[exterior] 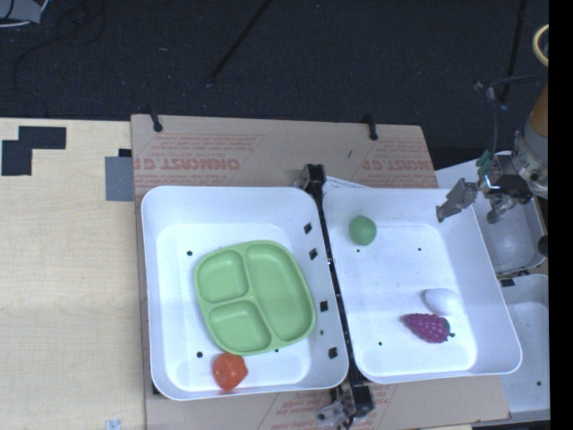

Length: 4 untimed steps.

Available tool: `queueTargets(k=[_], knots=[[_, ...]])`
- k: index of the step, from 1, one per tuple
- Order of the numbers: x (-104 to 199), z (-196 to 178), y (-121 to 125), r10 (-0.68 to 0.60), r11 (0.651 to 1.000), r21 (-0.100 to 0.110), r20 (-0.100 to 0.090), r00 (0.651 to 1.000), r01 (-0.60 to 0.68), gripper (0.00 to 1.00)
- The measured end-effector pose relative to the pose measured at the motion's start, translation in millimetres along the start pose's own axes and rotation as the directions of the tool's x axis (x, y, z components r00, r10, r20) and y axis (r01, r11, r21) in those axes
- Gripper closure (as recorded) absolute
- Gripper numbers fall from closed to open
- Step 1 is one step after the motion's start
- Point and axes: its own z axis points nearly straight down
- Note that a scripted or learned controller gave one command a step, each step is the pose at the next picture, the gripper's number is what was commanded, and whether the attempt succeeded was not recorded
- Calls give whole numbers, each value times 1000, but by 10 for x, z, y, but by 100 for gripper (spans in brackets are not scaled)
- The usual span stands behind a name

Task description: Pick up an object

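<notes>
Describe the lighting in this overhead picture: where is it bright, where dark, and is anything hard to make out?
In the camera view, the two white bins are brightly and evenly lit, so the white egg-shaped object nearly blends into the right bin's floor; the green ball and purple grapes stand out clearly; the background above the bench is dark; the gripper at the right looks slightly soft.
</notes>
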Motion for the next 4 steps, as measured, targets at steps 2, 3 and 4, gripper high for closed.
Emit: queueTargets(k=[2, 3, 4], knots=[[9, 374, -26, -2, 1000, -7, 1, 1000, 2, 0], [-52, 981, -75, -2, 1000, -5, 0, 1000, 2, 0], [-51, 1496, 26, -3, 1000, -8, 1, 1000, 3, 0]])
